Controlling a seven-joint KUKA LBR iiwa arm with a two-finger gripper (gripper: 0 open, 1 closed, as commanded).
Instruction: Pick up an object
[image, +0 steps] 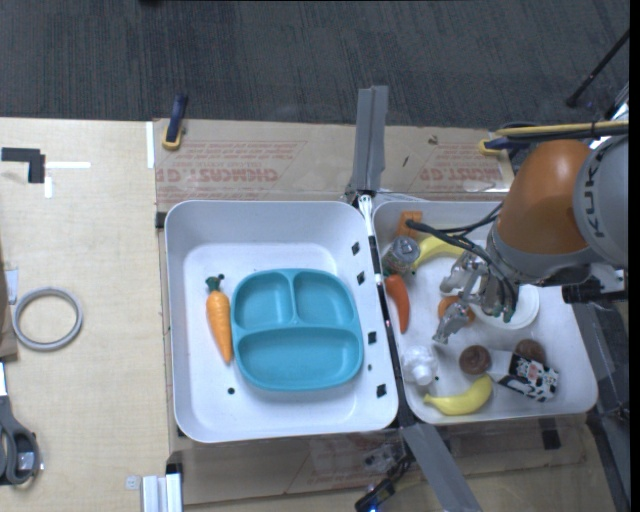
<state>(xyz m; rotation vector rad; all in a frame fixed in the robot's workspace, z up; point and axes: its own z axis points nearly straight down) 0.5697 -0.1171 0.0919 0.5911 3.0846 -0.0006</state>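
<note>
Right now the pincer (452, 318) is hanging over the right bin (570, 345), its grip impossible to tell; nearby, crowded objects like the donut (474, 358) risk being nudged aside.

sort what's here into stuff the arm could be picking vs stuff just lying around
Job: gripper, over the right bin; banana, brown puck, cow-print toy, red-orange piece.

Lying about: blue tray and carrot in the left bin; tape roll, scissors on the bench.
</note>
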